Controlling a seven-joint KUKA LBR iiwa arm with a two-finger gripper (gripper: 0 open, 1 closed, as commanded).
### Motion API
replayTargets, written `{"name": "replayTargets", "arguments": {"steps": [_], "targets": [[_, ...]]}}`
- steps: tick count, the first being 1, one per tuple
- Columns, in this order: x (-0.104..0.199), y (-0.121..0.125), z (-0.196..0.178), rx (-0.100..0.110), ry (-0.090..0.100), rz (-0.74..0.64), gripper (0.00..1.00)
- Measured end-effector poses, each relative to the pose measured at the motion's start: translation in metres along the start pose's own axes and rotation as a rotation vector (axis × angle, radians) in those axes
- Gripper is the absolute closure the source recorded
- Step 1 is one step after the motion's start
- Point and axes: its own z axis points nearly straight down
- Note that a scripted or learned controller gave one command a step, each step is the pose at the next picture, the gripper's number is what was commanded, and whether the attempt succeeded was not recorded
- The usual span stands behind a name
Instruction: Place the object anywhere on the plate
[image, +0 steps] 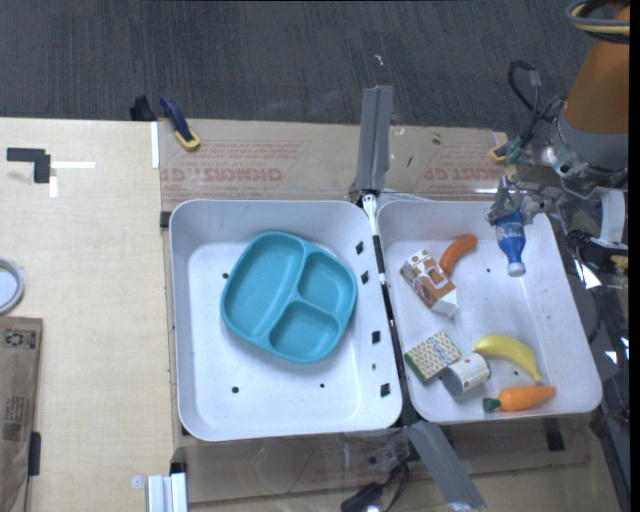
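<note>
Blue plastic catches my eye first: one divided plate with three compartments, lying alone in the left bin, and one small blue bottle over the far right corner of the right bin. I count two white bins side by side, touching along a shared middle edge lined with black clips.

My gripper sits above the right bin's back corner, below the arm's orange band. The bottle hangs neck-down directly beneath it, its upper end between the fingers, so I read the gripper as closed on the bottle. The bottle's white cap points toward the bin floor; I cannot tell whether it touches.

In the right bin I count six loose things: one orange sausage-shaped piece near the back, one brown-and-white carton just beside it, one patterned box touching one small grey-white can, one yellow banana just beside the can, and one orange carrot at the front edge.

Between the bottle and the plate lie the bins' two raised rims and the carton with the sausage piece. A grey upright post stands behind the join of the bins. Cardboard lines the bench behind, with one blue-and-yellow clamp at its left end.
</note>
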Motion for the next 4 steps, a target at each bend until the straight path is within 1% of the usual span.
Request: {"name": "replayTargets", "arguments": {"steps": [1,2,3,4], "targets": [[0.153,0.005,0.017,-0.001,0.001,-0.207,1.0],[0.203,-0.048,0.046,0.0,0.0,-0.629,1.0],[0.203,-0.048,0.046,0.0,0.0,-0.629,0.0],[0.246,-0.028,0.039,-0.002,0.0,-0.511,0.0]]}}
